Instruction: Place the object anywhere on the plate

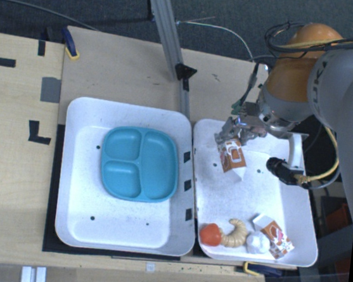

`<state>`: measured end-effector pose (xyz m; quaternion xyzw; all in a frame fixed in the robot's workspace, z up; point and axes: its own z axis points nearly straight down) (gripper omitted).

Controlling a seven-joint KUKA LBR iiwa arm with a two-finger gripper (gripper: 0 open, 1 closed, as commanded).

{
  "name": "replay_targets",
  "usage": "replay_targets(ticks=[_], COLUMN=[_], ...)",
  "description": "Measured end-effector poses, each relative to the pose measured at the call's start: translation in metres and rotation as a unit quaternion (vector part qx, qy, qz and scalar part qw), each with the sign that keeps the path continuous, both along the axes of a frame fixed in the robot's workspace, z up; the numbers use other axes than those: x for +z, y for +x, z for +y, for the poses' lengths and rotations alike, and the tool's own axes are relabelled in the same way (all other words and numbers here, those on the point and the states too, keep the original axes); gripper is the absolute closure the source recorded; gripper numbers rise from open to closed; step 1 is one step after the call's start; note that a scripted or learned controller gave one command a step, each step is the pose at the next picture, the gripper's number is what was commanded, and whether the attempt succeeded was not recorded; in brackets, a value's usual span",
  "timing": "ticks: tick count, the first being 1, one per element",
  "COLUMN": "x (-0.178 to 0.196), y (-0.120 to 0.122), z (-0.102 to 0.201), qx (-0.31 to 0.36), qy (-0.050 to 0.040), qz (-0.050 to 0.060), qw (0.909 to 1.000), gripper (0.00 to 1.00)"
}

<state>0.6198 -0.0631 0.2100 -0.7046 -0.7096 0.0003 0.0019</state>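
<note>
Hand (234, 138) grips small orange-white carton (232, 157) over right bin (296, 209) | carton hangs lifted for carrying | blue plate (140, 164) waits left, unloaded

No legible text

Printed orange-and-white faces are seen on the carton (232, 157) at the top of the right bin (296, 209) and on the packet (275, 236) in its lower corner, but nothing on them can be read.
</note>
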Motion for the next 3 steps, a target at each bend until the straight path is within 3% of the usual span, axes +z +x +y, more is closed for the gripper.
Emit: replay_targets(ticks=[3], x=[0.000], y=[-0.013], z=[0.182], qx=[0.001], qy=[-0.0001], qz=[-0.001], qw=[1.0000], gripper=[1.00])
